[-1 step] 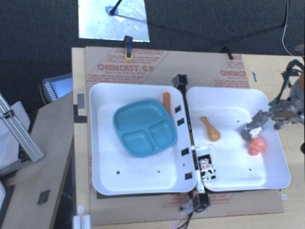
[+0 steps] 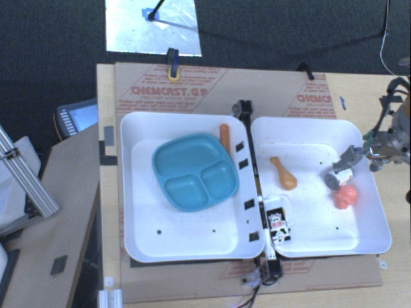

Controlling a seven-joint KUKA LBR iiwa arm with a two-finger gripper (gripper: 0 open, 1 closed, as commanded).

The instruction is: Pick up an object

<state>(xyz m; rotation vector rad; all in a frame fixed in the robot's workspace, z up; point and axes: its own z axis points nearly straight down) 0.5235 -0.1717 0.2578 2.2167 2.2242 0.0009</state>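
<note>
Nearest me, low in the right bin (image 2: 369,233), a small black-and-white carton (image 2: 277,226) lies against the divider; print too small to read. Left bin (image 2: 138,236) holds a teal three-compartment plate (image 2: 194,171), tilted a bit. Just beyond the plate, an orange carrot-like stick (image 2: 224,136) sits by the divider, its lower end cut off by the plate rim.

Right bin, mid-depth: a pink lumpy toy (image 2: 345,196), shape hard to make out, near the right wall. An orange drumstick-shaped toy (image 2: 283,173) lies well apart from it, toward the bin's centre. My tool (image 2: 338,173) hangs just above and left of the pink toy; I see a grey tip and something white in the tool, but can't tell whether the fingers are spread or pressed together, or whether anything is pinched. Arm mostly cut off at the right edge.

Farther back, a yellow-and-black clamp (image 2: 173,66) on the cardboard sheet (image 2: 270,85) over the tabletop (image 2: 106,82).
</note>
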